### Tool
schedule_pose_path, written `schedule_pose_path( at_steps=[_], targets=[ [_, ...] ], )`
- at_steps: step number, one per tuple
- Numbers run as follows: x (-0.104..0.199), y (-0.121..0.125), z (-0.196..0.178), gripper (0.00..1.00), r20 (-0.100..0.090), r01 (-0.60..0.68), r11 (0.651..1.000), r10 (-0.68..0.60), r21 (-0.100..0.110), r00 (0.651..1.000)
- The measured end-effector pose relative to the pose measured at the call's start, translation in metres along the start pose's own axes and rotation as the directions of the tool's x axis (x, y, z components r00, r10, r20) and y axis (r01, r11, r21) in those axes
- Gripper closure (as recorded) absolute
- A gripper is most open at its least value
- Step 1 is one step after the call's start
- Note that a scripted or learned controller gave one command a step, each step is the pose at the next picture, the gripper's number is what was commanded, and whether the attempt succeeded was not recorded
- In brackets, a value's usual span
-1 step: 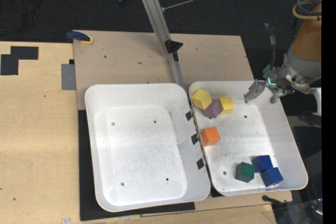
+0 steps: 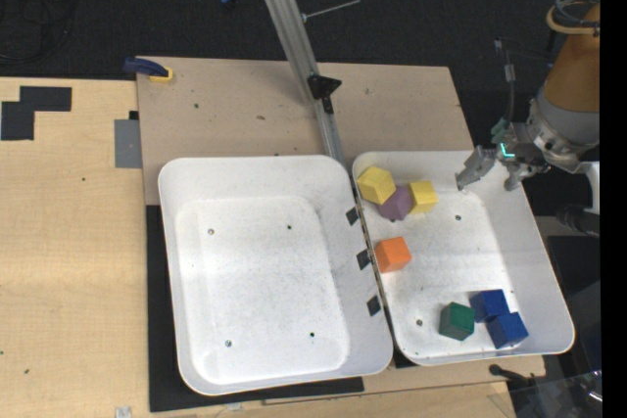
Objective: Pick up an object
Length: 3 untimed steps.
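The right bin (image 2: 490, 240) holds several blocks. A yellow block (image 2: 375, 184), a purple block (image 2: 397, 204) and a smaller yellow block (image 2: 423, 196) cluster at its far left. An orange cube (image 2: 393, 254) sits near the bin's left wall. A green block (image 2: 456, 321) and two blue blocks (image 2: 498, 316) lie at the near right. My gripper (image 2: 493, 169) hangs over the bin's far right corner, open, with nothing between its fingers. It is well apart from all the blocks.
The left bin (image 2: 260, 269) lies beside the right one, with black clips (image 2: 362, 258) along the shared edge. A slanted aluminium rail (image 2: 294, 44) rises behind the bins. The grey arm (image 2: 573, 103) enters from the right.
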<state>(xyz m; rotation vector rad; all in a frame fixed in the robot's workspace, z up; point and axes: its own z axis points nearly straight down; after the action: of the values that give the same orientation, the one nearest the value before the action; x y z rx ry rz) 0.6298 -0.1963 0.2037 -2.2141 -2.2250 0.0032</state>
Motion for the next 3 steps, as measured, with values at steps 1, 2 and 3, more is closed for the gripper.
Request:
schedule_pose_path(
  at_steps=[1, 2, 3],
  targets=[
    [0.006, 0.005, 0.062, 0.00, -0.002, 0.001, 1.000, -0.001, 0.005, 1.000],
    [0.003, 0.012, 0.083, 0.00, 0.008, 0.001, 1.000, 0.000, -0.026, 1.000],
    [0.004, 0.012, 0.075, 1.00, 0.006, 0.003, 1.000, -0.003, -0.024, 1.000]
  ],
)
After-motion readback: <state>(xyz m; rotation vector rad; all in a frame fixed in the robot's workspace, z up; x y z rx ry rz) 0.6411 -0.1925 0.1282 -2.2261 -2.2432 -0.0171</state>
